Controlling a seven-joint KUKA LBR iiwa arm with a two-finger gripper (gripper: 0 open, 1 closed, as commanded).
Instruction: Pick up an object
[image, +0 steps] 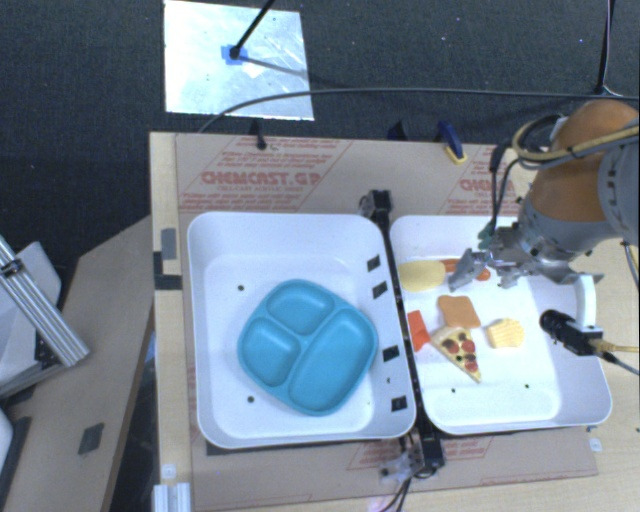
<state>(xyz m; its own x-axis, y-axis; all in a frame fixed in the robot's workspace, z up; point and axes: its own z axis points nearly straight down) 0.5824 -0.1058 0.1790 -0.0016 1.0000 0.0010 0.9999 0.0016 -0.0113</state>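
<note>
The right bin (520, 405) holds several toy foods. A pale yellow oval piece (422, 275) lies near its left wall. An orange stick-shaped piece (468, 266) sits just right of it, touching or next to the tip of my gripper (492, 262). Below these lie a brown toast slice (459, 310), a small red piece (417, 328), a pizza slice (458, 351) and a yellow ridged piece (505, 333). The gripper hangs low over the bin's upper middle, reaching in from the right.
The left bin (225, 250) holds a blue divided plate (307, 345). A black divider with clips (392, 300) runs between the two bins. The grey arm with its orange band (590, 140) crosses the right bin's far right corner.
</note>
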